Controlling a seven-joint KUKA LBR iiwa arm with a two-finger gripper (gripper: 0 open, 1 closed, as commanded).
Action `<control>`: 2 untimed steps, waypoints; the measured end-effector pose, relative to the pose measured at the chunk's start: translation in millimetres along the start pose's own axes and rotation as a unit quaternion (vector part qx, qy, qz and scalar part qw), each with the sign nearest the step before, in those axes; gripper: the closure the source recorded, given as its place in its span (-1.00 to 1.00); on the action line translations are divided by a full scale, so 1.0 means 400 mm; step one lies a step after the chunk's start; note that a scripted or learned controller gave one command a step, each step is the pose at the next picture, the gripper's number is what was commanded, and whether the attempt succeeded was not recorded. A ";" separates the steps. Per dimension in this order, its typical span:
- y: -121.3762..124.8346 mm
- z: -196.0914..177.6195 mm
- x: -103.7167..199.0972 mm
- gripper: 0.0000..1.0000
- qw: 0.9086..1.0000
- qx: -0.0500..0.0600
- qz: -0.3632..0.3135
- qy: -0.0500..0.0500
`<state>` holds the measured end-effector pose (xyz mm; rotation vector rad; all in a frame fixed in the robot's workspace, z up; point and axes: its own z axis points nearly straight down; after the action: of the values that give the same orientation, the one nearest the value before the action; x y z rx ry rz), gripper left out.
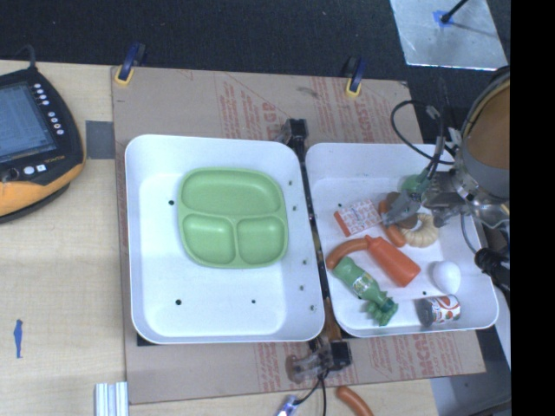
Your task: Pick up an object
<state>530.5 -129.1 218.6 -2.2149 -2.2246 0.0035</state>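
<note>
Item: pale ring-shaped doughnut toy (423, 232), upper middle of the right-hand shallow white bin (347, 159), under the hand (404, 204).

The grey hand is seen low over the ring; whether it is open or closed, or holds anything, cannot be told. Crowded neighbours are noted: orange carrot-shaped toy (392, 261) just beside, red-and-white printed packet (356, 216) near, white egg (446, 276) apart. A straight descent centred on the ring is judged best, so the carrot is not nudged. The left-hand bin (156, 310) bears a green sectioned plate (232, 217).
</note>
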 end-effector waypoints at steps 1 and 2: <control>0.128 0.308 -0.002 -1.00 1.000 -0.004 -0.001 -0.001; 0.237 0.307 -0.011 -1.00 1.000 -0.003 0.000 -0.001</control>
<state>624.8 -133.0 95.6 -2.2200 -2.2275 -0.0030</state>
